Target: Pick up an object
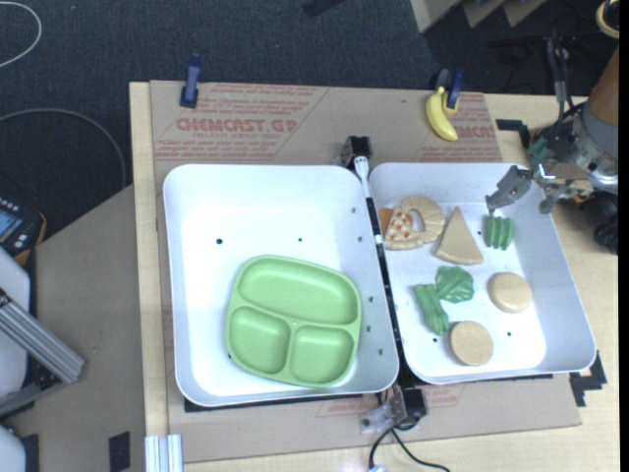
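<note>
We see the gripper (529,187) hanging over the upper right part of the right bin (570,293), its two fingers spread apart and holding nothing. The nearest object is the small green bean piece (497,232), which lies just below and slightly left of the fingertips. Its long axis runs almost up and down in the view, so we judge the fingers should close across it sideways.

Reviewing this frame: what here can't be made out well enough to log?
- Gripper in the camera view: too small and blurred to read its finger state.
- Arm: cut off by the right edge.
- Small green piece below the gripper: too small to identify.
- Printed board: its lettering is partly covered by the left bin.
</note>
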Motion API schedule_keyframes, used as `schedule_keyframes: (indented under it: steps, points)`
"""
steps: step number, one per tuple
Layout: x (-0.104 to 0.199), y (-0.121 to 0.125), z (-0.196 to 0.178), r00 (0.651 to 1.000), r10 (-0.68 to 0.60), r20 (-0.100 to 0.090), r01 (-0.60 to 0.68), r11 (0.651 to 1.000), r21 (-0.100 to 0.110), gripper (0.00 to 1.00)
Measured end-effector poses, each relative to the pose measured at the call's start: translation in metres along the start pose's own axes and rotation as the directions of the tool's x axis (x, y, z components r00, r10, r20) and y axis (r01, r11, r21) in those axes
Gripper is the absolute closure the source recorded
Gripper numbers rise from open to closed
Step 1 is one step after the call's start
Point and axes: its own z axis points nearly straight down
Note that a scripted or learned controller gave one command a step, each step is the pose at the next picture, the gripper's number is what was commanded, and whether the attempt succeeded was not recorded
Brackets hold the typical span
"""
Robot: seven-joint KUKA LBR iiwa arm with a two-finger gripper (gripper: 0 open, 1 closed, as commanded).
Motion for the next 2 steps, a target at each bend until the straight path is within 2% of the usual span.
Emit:
schedule_keyframes:
  steps: [1,2]
  points:
    - [0.011,-0.064,0.055,1.0,0.002,-0.003,-0.002,1.0,0.008,0.0]
    - [0.037,-0.079,0.157,1.0,0.0,-0.003,0.0,1.0,0.005,0.0]
